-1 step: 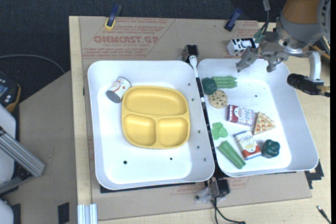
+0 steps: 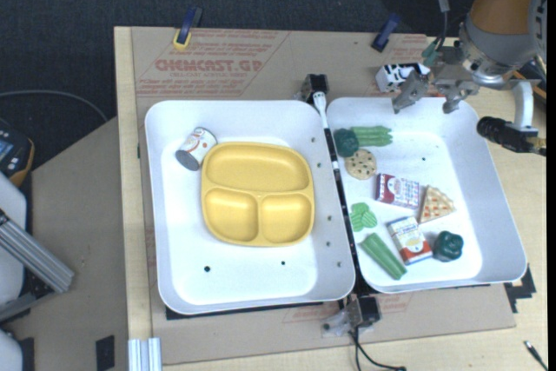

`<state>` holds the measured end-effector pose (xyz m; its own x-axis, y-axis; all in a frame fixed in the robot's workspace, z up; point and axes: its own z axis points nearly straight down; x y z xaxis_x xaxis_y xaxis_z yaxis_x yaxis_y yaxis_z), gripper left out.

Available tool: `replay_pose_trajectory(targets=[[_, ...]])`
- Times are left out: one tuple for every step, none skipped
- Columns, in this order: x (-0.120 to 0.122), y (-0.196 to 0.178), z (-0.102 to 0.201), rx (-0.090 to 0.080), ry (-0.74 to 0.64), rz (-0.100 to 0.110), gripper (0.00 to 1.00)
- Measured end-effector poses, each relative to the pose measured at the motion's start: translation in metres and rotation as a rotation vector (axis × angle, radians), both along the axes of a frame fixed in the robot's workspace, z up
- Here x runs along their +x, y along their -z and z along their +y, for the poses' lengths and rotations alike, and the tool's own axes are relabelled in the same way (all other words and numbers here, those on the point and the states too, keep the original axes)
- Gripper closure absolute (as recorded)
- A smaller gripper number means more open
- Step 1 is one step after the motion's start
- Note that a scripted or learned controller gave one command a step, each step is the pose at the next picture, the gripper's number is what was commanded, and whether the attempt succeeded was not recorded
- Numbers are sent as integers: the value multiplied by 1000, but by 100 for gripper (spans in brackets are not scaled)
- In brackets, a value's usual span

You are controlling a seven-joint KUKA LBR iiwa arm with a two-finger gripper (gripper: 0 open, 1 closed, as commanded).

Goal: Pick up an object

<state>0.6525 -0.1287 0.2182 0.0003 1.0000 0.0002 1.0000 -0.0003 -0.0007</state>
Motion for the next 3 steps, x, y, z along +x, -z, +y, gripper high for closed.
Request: replay_pose_trajectory(targets=[[-3, 43, -2, 0, 0, 4, 0], [-7, 103, 5, 1, -2, 4, 0], [-5, 133, 5, 1, -1, -1, 0]])
